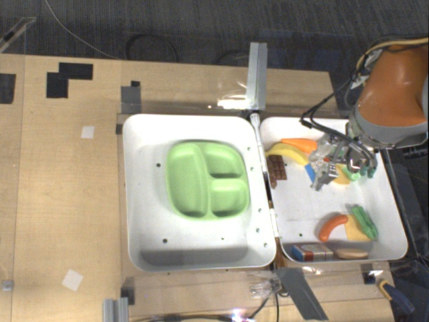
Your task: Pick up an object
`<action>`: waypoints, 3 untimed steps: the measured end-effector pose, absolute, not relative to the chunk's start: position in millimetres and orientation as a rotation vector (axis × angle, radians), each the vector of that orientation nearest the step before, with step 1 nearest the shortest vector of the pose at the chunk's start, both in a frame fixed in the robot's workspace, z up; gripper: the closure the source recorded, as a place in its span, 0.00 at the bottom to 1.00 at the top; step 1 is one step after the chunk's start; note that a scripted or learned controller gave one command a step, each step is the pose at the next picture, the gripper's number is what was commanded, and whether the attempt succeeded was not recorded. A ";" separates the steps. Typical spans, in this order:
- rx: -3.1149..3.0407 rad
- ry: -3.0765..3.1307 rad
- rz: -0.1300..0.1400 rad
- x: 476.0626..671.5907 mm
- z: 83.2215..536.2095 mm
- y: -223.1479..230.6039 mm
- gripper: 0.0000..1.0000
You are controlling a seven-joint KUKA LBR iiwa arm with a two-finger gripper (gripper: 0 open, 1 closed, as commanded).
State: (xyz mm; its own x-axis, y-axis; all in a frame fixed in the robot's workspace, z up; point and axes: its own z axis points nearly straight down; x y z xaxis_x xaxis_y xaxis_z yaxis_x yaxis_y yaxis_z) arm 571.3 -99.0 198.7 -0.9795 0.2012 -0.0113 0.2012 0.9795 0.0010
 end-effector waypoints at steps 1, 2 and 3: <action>0.180 3.126 -0.003 629.8 234.0 -156.2 1.00; -0.064 3.137 0.000 650.2 168.4 -200.6 1.00; -0.510 3.090 -0.004 671.8 162.2 -196.0 1.00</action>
